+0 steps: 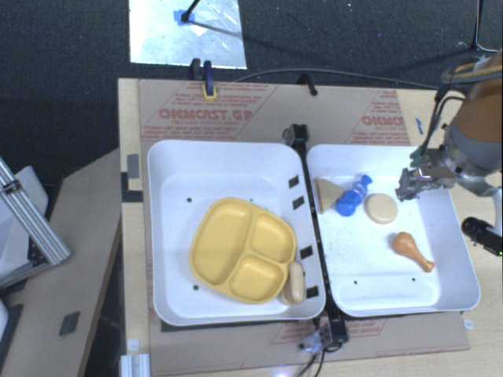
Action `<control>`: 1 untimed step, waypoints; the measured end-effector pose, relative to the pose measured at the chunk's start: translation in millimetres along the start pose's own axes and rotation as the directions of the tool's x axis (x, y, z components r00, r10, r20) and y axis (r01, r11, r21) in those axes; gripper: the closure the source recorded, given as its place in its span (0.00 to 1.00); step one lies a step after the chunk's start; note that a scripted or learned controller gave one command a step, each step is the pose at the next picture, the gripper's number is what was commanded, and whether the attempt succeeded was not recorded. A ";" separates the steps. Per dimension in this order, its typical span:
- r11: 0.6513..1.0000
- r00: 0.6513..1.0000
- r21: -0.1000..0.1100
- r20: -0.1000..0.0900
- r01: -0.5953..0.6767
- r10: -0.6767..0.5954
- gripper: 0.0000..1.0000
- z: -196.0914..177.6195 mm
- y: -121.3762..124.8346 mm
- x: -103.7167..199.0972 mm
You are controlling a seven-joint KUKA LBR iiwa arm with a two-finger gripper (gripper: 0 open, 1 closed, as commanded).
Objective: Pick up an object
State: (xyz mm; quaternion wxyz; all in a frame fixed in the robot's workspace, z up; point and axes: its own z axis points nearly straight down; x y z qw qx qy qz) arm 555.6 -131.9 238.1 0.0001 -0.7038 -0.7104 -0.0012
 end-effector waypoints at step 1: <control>1.000 1.000 0.001 -0.001 0.001 -0.001 1.00 11.9 12.8 54.9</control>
